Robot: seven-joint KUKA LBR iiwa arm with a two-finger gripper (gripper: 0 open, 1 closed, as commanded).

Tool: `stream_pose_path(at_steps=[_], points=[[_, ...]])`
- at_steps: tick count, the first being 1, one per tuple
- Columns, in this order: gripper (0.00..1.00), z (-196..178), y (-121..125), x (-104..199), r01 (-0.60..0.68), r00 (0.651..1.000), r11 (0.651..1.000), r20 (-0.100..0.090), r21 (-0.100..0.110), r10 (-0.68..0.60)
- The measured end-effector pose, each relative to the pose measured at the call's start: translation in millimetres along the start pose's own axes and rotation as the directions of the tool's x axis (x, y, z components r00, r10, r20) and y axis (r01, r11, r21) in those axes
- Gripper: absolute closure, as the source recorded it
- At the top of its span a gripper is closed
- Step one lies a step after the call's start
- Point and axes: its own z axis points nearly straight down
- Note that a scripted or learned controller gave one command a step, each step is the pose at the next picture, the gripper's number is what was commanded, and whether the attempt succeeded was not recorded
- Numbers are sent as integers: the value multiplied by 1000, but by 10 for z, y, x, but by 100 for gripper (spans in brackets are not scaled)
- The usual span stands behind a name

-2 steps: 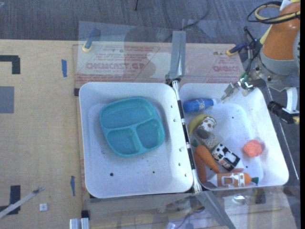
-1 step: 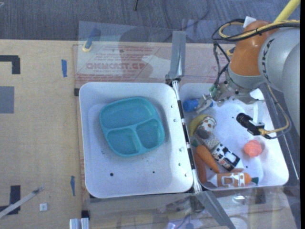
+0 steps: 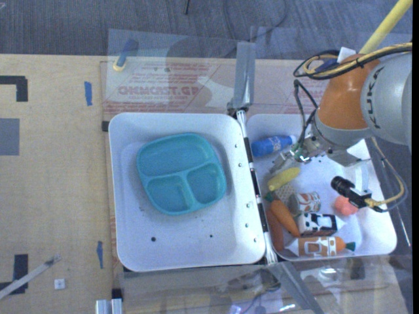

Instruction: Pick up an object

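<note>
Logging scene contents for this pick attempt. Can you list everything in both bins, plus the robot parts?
bins: 2, white, side by side on the bench
divided plate: 1, teal, three compartments, middle of left bin
bottle: 1, blue with white cap, rear left of right bin
corn cob: 1, yellow, right bin, in front of the bottle
carrot: 1, orange, left side of right bin
can: 1, pale with a printed label, centre of right bin
cow toy: 1, black and white, beside the carrot
sauce bottle: 1, orange and white, lying along front wall of right bin
round toy: 1, pinkish orange, right side of right bin
arm: 1, grey with orange band, over right bin
gripper: 1, above the bottle and corn cob
</note>
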Motion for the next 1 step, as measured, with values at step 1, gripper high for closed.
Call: stream_pose_path(at_steps=[1], points=[[100, -122, 7, -32, -5, 1000, 1000, 4, -7, 5]])
